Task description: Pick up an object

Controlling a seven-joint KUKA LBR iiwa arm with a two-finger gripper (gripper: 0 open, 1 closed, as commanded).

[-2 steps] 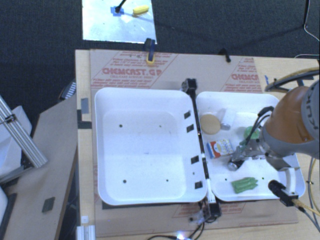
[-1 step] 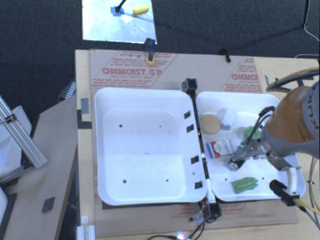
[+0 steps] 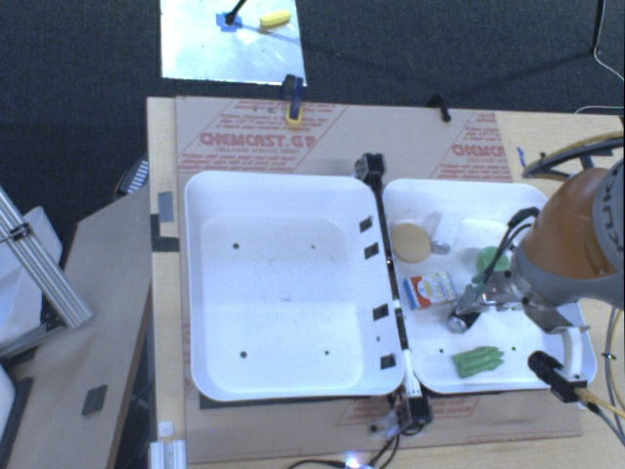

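From my remote desk: the gripper (image 3: 463,315) hangs low inside the right bin (image 3: 422,369), reaching in from the right. Nearest to it is the red-and-white packet (image 3: 431,289), lying flat just to its left, all but touching, with its long side running roughly left to right, toward the tool. A green toy (image 3: 478,361) sits near the front wall, just below the gripper, its long axis also about left to right. A tan disc (image 3: 411,242) lies farther back by the divider, and a second green piece (image 3: 490,259) peeks out beside the wrist. I cannot tell how the gripper is set (it looks a dark blur from here), nor see anything in it. The left bin (image 3: 195,291) lies well apart.
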